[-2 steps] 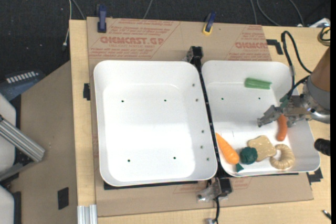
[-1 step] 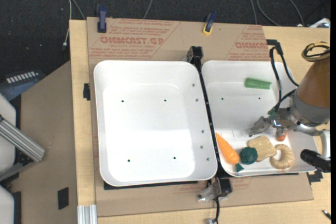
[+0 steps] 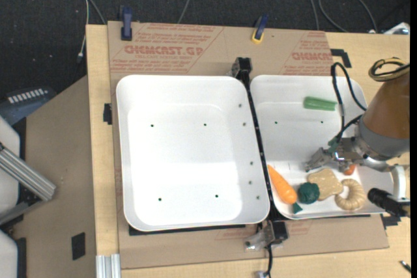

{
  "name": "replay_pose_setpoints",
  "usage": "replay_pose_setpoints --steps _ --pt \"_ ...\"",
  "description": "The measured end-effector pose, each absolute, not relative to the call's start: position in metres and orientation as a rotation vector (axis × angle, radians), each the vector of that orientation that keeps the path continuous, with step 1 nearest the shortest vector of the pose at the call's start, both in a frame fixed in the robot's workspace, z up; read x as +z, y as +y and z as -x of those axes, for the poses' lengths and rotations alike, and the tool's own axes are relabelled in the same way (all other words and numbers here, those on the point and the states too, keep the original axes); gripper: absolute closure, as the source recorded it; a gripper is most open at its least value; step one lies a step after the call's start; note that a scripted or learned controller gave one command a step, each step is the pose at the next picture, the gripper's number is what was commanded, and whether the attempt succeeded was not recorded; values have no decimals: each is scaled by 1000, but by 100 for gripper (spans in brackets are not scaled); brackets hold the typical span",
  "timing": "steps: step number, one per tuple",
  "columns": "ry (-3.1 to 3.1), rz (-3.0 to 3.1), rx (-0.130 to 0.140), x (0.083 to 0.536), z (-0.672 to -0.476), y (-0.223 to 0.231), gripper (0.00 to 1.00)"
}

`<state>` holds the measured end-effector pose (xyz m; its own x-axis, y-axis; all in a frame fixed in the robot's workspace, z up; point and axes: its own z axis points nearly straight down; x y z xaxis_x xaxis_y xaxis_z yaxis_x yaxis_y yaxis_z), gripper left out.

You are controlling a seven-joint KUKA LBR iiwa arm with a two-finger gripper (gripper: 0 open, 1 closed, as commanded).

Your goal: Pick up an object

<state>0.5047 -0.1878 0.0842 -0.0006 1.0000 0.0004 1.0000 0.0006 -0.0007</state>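
Observation:
The right bin [image 3: 287,133] holds several small objects. A green block [image 3: 319,103] lies near its back wall. Along the front wall sit an orange carrot [image 3: 281,184], a dark green round piece [image 3: 308,193], a tan lump [image 3: 326,181] and a tan ring [image 3: 352,195]. A small orange-red piece [image 3: 350,170] peeks out beside the wrist. My gripper [image 3: 328,155] hangs low over the right bin, just behind the tan lump and apart from the green block. Nothing visibly sits in it.
The left bin [image 3: 186,153] lies beside the right one, with a black clip [image 3: 242,66] at the back between them. The arm's orange band [image 3: 389,111] covers the right bin's far right side. Cables trail behind the bench.

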Motion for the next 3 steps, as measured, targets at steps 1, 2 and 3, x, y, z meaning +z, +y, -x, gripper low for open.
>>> replay_pose_setpoints --steps 1,2,3 --pt "-2222 2222 0 95 -505 -188 100" --pt "-2223 2224 -2 141 -506 -197 100" --pt "-2223 2223 -2 183 -505 -195 100"
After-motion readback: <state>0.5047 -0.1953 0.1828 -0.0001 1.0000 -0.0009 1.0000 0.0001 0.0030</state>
